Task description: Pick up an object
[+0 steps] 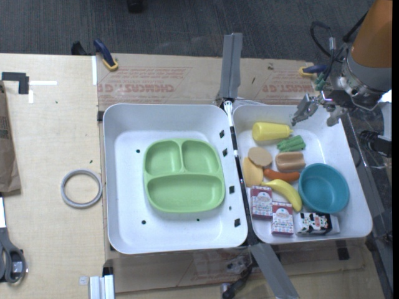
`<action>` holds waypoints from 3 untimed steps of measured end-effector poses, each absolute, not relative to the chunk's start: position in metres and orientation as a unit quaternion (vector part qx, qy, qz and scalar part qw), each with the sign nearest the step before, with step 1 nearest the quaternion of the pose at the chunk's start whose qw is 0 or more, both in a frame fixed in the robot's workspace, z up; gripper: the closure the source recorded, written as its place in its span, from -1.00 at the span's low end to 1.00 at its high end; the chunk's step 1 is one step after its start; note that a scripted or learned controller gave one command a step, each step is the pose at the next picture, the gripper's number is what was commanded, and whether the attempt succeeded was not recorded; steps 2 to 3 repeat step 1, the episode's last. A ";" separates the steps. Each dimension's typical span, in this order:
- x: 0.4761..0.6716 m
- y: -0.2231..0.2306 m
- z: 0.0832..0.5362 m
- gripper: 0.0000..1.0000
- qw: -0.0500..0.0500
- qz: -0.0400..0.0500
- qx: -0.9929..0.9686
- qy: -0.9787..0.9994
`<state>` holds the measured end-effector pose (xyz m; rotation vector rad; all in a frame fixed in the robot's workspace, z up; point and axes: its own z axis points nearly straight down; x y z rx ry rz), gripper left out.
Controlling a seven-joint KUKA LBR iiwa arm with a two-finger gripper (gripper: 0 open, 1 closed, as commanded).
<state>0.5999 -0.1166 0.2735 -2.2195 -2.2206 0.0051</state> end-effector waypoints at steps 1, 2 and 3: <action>0.613 -0.119 0.099 -1.00 0.000 0.000 -0.704 -0.710; 0.613 -0.119 0.099 -1.00 0.000 0.000 -0.704 -0.710; 0.613 -0.119 0.099 -1.00 0.000 0.000 -0.704 -0.710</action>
